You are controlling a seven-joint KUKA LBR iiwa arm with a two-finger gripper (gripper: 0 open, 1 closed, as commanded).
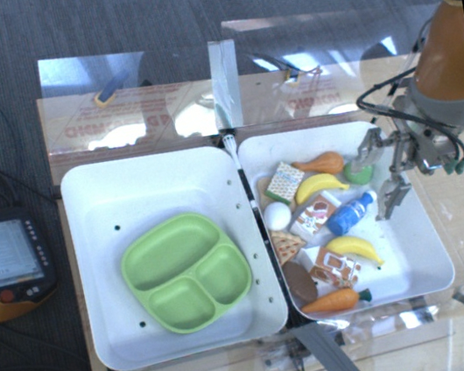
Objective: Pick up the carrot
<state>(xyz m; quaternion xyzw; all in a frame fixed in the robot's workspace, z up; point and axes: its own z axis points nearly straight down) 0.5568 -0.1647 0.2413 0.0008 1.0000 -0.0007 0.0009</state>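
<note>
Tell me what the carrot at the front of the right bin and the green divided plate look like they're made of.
The carrot: likely moulded plastic toy food, uniform orange with a dark green stub end. The green divided plate: probably plastic too, matte pale green, rounded moulded compartments. Neither shows a clear shine, so the finish is uncertain.

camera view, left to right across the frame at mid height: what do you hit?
Teach pendant → left bin → green divided plate → white egg → blue bottle → gripper.
</note>
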